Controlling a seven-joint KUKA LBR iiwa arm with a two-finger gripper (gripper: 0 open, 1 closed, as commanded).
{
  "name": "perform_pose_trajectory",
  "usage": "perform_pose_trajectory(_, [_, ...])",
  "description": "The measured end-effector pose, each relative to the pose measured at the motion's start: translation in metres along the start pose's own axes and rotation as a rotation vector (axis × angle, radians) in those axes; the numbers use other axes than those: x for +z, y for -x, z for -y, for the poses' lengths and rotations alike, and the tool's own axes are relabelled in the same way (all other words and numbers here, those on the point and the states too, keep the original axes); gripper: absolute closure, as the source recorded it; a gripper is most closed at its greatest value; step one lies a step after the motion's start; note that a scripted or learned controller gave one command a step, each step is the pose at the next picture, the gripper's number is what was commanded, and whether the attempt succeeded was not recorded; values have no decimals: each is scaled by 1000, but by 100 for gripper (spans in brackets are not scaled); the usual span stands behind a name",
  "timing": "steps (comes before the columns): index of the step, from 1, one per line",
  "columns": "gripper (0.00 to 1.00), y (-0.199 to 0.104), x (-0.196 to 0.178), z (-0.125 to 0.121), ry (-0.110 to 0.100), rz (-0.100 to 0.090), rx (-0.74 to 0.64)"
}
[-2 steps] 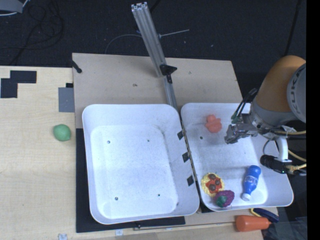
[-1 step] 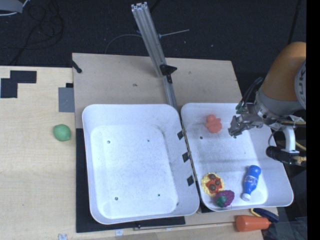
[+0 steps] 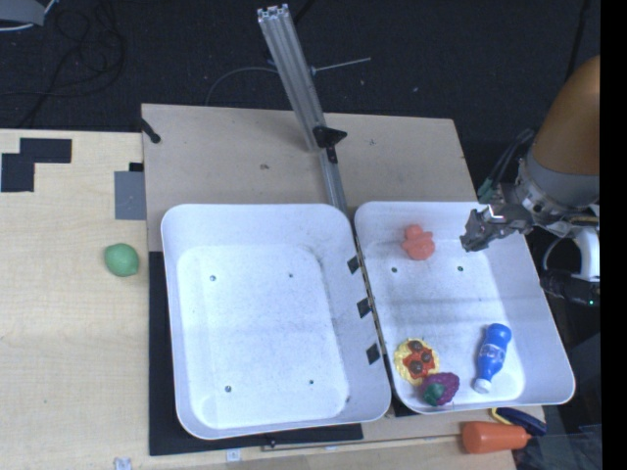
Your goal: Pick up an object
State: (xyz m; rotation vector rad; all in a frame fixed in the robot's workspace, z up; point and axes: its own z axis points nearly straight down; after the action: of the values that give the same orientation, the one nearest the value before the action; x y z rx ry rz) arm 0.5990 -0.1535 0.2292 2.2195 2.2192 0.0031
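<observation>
An orange carrot-like toy (image 3: 495, 437) lies at the bench's front edge, while the gripper (image 3: 479, 233), its state unclear, hovers over the right bin's (image 3: 549, 360) far right corner near an untouched orange figure (image 3: 418, 243).

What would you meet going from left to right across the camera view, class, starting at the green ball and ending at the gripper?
Green ball → left bin → orange toy → gripper.
</observation>
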Motion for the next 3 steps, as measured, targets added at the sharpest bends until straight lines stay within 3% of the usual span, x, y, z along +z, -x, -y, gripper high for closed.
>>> perform_pose_trajectory(3, [100,-137,-5,-20,-4,-2,-3])
